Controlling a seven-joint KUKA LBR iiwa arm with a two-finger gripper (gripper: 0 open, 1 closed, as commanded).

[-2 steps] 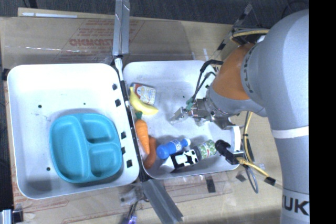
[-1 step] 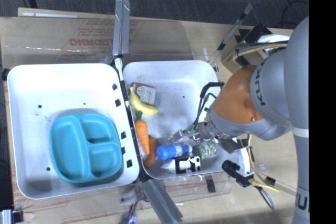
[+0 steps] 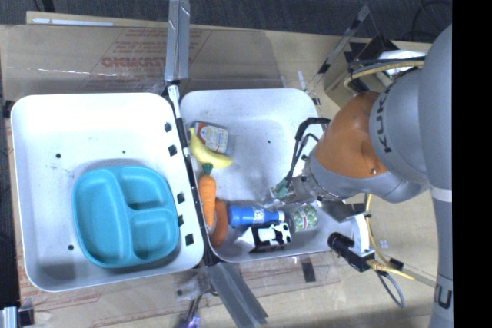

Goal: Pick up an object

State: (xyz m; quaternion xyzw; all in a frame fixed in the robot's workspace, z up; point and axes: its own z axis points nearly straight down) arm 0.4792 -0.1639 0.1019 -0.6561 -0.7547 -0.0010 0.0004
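Two shallow white bins sit side by side on the counter (image 3: 69, 42). The left bin (image 3: 46, 127) holds a blue divided plate (image 3: 123, 217), lying flat toward its 6 o'clock end. The right bin (image 3: 254, 107) holds a cluster along its 9 and 6 o'clock sides: a small packet (image 3: 214, 137), a banana (image 3: 206, 155) just below it, a carrot (image 3: 207, 200) running along the left wall, a blue bottle (image 3: 247, 215), a black-and-white cow figure (image 3: 270, 236) and a green can (image 3: 304, 219).

The arm (image 3: 400, 134) reaches in from 3 o'clock. Its claw (image 3: 288, 194) sits low over the bin's 5 o'clock corner, just beside the can and the bottle's cap; whether the claw is open or closed cannot be told.
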